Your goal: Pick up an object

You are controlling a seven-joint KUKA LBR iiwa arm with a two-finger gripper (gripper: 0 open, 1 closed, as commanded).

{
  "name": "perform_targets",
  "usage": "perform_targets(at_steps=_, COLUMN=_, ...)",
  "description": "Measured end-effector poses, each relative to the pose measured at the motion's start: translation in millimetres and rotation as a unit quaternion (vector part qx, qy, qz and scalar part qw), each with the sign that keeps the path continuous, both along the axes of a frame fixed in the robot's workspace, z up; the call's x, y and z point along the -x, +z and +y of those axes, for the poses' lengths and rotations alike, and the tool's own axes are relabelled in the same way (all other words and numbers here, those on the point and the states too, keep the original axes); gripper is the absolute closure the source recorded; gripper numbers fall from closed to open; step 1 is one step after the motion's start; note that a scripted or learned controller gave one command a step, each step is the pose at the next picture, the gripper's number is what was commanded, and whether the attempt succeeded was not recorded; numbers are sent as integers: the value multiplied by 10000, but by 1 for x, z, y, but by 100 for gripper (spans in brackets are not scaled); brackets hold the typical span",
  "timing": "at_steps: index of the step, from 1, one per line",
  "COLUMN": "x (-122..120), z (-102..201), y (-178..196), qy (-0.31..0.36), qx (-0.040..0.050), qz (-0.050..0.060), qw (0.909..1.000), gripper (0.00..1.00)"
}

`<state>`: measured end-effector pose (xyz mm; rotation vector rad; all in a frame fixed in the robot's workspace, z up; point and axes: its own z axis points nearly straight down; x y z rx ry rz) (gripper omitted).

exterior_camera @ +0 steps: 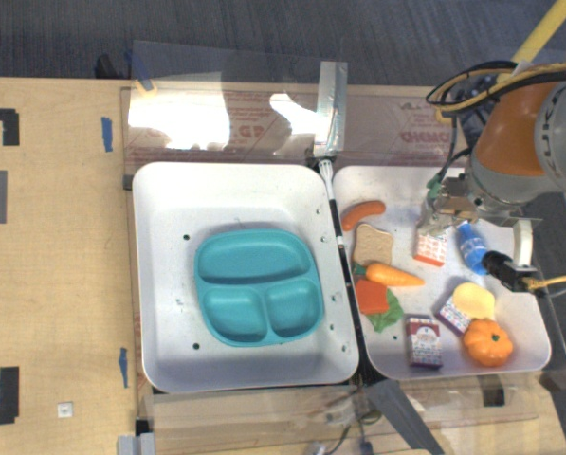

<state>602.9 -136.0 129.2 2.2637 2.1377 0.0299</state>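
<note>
On the right side of the wooden surface (45, 282), the right bin (538, 344) is crowded. The arm (524, 140) comes in from the right over its far right corner, and the claw (437, 218) hangs low there, just above a small red-and-white packet (430, 247); I cannot tell how it stands, wide or narrow, and nothing shows between its tips. A blue bottle (471, 245) lies just beside the packet, towards the right rim. Along the left edge of this bin, close to the divide, sit a sausage (362, 212), a slice of bread (374, 245), a carrot (392, 275) and a red-and-green piece (375, 301), one after another towards the near side. Near the front rim stand a small dark red box (424, 339), a yellow piece (474, 301) and an orange pumpkin (488, 342), packed close. Bare white floor shows in the far part of the bin between the sausage and the claw, and along the near left corner.

The left bin (159, 207) has far more room: a teal divided tray (258, 285) lies in its middle, well clear of every rim, with open white all round it.
</note>
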Motion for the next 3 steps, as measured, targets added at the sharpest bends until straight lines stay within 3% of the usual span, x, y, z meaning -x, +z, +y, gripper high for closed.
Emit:
perform_targets(at_steps=1, x=0, z=0, y=-1, qy=-1, qx=-1, qz=6, qw=10000, gripper=0)
perform_targets(at_steps=2, x=-20, z=-12, y=-35, qy=291, qx=-5, qz=88, qw=9995, gripper=0)
perform_targets(at_steps=3, x=-23, z=-13, y=-21, qy=304, qx=25, qz=30, qw=9995, gripper=100)
